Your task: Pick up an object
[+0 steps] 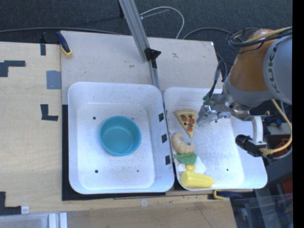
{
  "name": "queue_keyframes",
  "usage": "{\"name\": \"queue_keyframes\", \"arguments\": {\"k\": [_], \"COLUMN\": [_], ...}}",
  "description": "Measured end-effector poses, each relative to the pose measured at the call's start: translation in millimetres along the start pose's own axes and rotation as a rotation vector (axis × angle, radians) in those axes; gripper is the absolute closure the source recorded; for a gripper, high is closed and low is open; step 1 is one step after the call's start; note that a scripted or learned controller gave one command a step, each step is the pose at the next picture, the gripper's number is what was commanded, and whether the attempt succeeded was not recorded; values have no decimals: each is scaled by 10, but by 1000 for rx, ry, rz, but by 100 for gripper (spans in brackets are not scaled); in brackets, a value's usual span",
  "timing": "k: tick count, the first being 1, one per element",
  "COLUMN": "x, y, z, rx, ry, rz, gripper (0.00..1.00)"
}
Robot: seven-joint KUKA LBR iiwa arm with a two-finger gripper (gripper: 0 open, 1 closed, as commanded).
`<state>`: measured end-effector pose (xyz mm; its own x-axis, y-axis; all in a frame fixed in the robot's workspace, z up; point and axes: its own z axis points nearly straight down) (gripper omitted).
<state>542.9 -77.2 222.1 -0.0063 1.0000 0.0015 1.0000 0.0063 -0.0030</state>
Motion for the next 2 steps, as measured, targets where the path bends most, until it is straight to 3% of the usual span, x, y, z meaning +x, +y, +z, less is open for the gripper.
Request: {"name": "queue_keyframes", "arguments": {"k": [2], "x": [1109], "y": [271], "z": [98], "rx": [-1], "ry": [1], "rz": [-2], "gripper": [100]}}
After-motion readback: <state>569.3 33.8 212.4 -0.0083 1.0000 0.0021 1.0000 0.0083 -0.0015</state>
